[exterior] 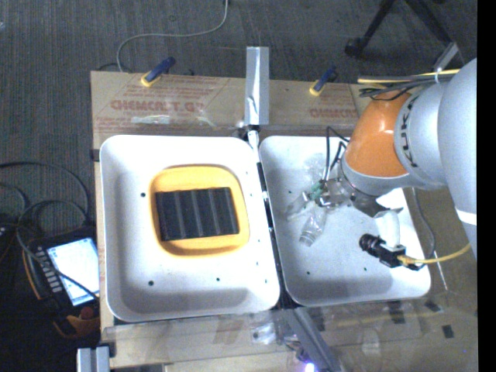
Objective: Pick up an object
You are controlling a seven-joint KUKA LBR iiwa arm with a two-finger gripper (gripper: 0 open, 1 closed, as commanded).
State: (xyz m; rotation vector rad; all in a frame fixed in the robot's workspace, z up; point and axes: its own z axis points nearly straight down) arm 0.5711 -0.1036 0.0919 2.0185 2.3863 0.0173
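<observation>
A yellow-rimmed object with a black ribbed top point(199, 210) lies flat in the middle of the left bin point(124, 285). A crumpled clear plastic item point(311, 222) lies in the upper left part of the right bin point(341, 285). My gripper point(331, 195) hangs low over the right bin, just to the right of the clear plastic and over its upper edge. The orange band and grey wrist above it hide part of the gripper. I cannot tell whether the gripper touches the plastic.
The arm covers the right bin's upper right corner. A metal post point(256, 91) stands behind the wall between the two bins. Two blue-and-yellow clamps point(157, 70) hold the board at the back.
</observation>
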